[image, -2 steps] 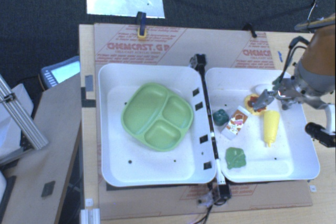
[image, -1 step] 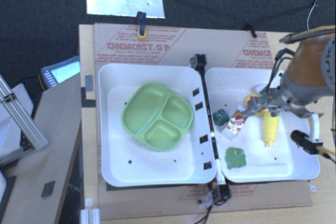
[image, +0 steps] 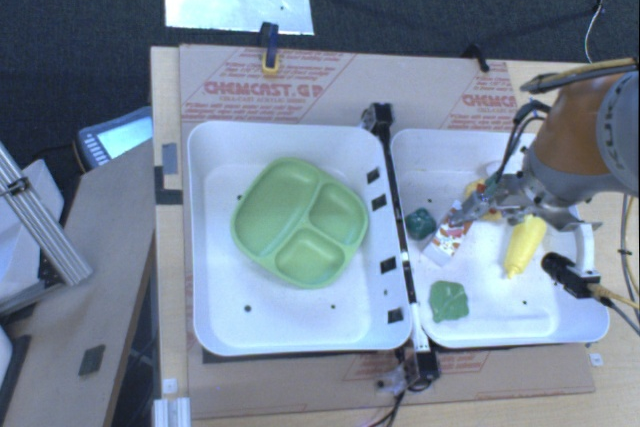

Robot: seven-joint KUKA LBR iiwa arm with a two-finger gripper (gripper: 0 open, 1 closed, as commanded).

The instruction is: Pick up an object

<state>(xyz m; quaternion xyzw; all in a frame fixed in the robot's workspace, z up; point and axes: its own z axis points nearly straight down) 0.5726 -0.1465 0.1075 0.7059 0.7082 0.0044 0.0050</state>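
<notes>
A dark carpeted floor is surrounding a wooden bench [image: 300, 80] that is bearing two shallow white bins side by side on a printed sheet. The left bin [image: 215, 155] is holding a pale green divided plate [image: 300, 222], lying flat near its middle. The right bin [image: 520, 320] is holding several small things: a yellow bottle [image: 523, 247] lying tilted right of centre, a white and red packet [image: 449, 237] just left of it, a dark green lump [image: 420, 223] close to the divider between the bins, and a flat light green piece [image: 449, 301] nearer the front wall. The arm [image: 585, 140], grey with an orange band, is reaching in from the right over the right bin, and the gripper [image: 484, 202] is hanging low between the packet and the yellow bottle, close beside the packet's upper end. Whether the jaws are apart or together cannot be told, as the view is too blurred there
</notes>
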